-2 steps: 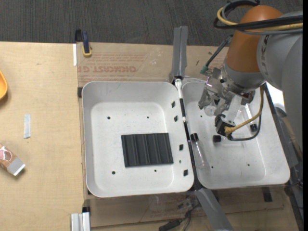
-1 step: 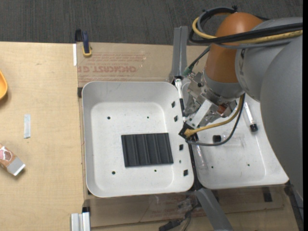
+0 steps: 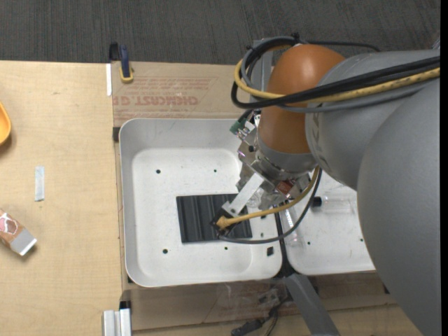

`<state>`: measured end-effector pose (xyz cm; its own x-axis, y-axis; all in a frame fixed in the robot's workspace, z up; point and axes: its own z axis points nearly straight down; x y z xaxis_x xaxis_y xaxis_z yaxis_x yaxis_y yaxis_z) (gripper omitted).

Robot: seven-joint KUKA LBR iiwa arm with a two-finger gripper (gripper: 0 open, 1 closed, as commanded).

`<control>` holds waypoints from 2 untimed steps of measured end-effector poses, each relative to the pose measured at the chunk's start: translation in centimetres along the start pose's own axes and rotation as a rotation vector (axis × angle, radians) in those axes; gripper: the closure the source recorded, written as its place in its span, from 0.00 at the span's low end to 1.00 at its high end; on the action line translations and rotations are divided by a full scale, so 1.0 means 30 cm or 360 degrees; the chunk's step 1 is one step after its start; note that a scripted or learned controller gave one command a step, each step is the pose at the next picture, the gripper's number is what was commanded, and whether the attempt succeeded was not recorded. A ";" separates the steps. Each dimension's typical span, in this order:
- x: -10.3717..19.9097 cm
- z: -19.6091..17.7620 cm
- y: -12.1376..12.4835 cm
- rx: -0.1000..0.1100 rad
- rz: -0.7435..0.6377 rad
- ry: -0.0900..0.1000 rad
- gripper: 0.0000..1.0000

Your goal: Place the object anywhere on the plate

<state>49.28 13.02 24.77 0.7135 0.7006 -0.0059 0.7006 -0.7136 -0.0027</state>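
The one print I can read is on the cardboard sheet [image 3: 164,93] at twelve o'clock from the left bin [image 3: 127,187], just past its far rim. Red block letters run upside down to the camera and spell CHEMCAST, followed by two letters I take for GP. The finer red lines beside that word are too small for me to read. At nine o'clock, a small packet [image 3: 14,233] bears red marks, unreadable.

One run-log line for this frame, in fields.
end effector: low over left shallow white bin | position: above right end of black ribbed rectangular slab | slab: flat on bin floor | hold: unconfirmed
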 end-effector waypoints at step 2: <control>0.118 -0.287 -0.193 -0.0006 0.0452 0.0005 1.00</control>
<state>47.80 19.66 33.37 0.8814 0.4724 -0.0027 0.4724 -0.8814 0.0023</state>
